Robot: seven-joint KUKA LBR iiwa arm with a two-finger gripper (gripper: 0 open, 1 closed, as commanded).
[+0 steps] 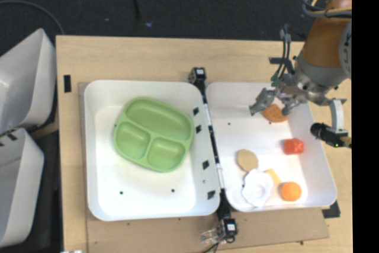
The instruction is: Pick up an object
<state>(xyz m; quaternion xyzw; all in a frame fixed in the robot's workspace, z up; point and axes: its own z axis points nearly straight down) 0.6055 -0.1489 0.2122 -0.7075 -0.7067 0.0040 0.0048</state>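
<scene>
Now the gripper [275, 105] is over an orange piece [276, 114] near the right bin's [237, 90] far edge, fingers spread either side, nothing held.
Judged: the approach step; next, lower squarely and close on it. Well apart toward the near edge lie a red block [294, 146], tan piece [247, 159], white lump [257, 188], and orange ball [290, 191]; nothing blocks. A green tray [153, 134] sits in the left bin [95, 186].

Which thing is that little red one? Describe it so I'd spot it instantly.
Look in the right-hand shallow white bin, toward its right wall. There sits a small red blocky object, below the claw and above the round orange ball. It is the sole red, squarish piece there.
</scene>
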